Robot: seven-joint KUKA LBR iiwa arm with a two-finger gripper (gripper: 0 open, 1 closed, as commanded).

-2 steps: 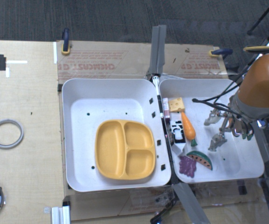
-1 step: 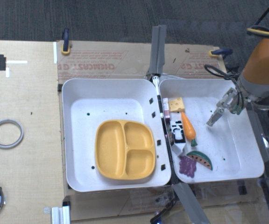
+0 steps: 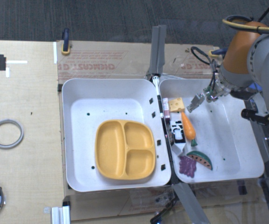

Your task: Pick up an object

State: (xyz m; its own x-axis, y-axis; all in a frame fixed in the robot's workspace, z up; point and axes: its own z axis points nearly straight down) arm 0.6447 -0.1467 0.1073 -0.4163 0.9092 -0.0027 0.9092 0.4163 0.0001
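The purple grapes (image 3: 187, 166) and melon slice (image 3: 200, 159) lie lowest in the right bin (image 3: 237, 139). My hand (image 3: 194, 102) hovers near the cheese (image 3: 176, 105); its grip state I cannot tell. I should descend straight, centred over the cheese.

Grey arm (image 3: 265, 55), orange wrist band (image 3: 239, 48), black cables, small metal claw (image 3: 195, 102)

Two bins side by side. Left bin (image 3: 74, 139): divided plate (image 3: 125, 149) near centre. Right bin (image 3: 237, 143): along its left wall, cheese wedge (image 3: 176, 105) rearmost, toy carrot (image 3: 187, 126) before it, then grapes (image 3: 187, 166) with watermelon slice (image 3: 201, 159) just right. Tape roll (image 3: 5, 133) on bench, left of bins.
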